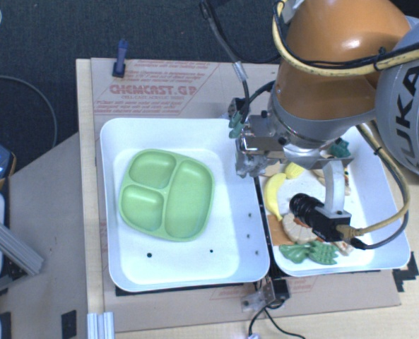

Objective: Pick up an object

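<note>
A: What sits in the left white bin (pixel 117 260)?
B: A pale green divided plastic plate (pixel 167 193), untouched.
A: And right?
B: A yellow banana-shaped toy (pixel 276 189) lies among green pieces in the right bin (pixel 386 256), under the gripper (pixel 304 162). Nothing looks lifted; whether the gripper is open or closed, one cannot tell.

Even, bright overhead lighting. Specular glare marks the orange band (pixel 336 30) and the rims of the left bin (pixel 110 189). Soft, short shadows fall beneath the green plate (pixel 168 194). Focus is moderately soft throughout; resolution is low.
</note>
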`<move>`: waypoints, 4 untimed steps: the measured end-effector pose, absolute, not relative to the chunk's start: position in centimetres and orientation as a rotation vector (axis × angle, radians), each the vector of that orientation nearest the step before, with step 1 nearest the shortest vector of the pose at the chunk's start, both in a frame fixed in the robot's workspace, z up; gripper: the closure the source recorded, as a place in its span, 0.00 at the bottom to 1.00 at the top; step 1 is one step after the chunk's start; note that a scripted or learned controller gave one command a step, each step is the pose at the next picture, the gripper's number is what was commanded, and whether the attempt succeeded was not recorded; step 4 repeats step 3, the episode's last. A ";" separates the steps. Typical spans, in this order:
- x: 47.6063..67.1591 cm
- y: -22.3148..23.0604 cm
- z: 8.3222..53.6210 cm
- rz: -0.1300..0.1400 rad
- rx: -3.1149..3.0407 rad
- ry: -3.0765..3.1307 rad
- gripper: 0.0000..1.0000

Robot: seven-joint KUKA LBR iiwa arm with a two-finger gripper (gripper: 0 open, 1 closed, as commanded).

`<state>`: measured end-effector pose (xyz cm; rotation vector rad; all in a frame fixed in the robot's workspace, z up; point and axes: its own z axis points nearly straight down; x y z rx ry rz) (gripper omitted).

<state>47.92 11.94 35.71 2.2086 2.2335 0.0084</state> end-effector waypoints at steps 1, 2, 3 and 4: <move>48.0 11.4 36.6 0.003 2.217 2.223 1.00; 47.8 7.2 27.0 -0.017 2.232 2.220 1.00; 48.1 9.0 44.8 0.029 2.210 2.217 1.00; 48.1 9.0 44.8 0.029 2.210 2.217 1.00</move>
